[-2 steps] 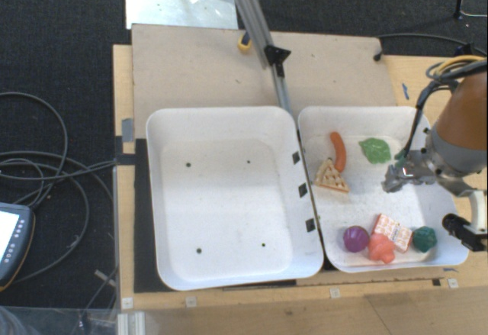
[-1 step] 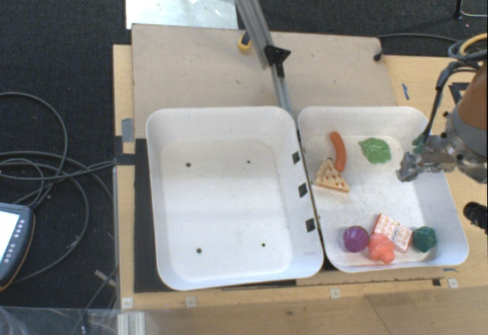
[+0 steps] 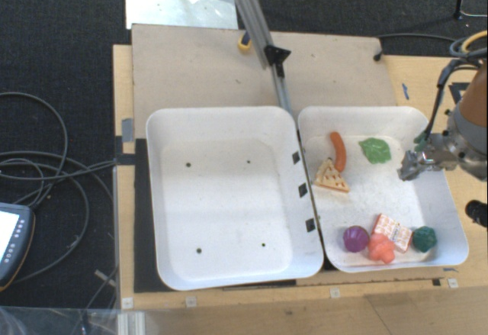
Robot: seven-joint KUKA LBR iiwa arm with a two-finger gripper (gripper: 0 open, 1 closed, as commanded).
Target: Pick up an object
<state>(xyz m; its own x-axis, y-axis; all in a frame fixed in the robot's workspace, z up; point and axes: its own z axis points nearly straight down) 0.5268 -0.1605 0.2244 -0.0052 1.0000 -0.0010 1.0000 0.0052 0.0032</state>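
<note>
The right bin (image 3: 435, 196) holds several small objects: an orange sausage (image 3: 338, 150), a cheese wedge (image 3: 331, 176), a green leafy piece (image 3: 375, 149), a purple ball (image 3: 355, 238), an orange-red piece (image 3: 381, 249), a pink-and-white box (image 3: 392, 231) and a dark green piece (image 3: 424, 238). My gripper (image 3: 409, 167) hangs over the right side of this bin, to the right of the green leafy piece and apart from it. Nothing shows between its tips.
The left bin (image 3: 164, 135) stands beside the right one, joined by black clips along the shared wall. A grey pole (image 3: 252, 9) slants down from the top to the bins' back edge. Cables (image 3: 46, 173) lie on the floor at left.
</note>
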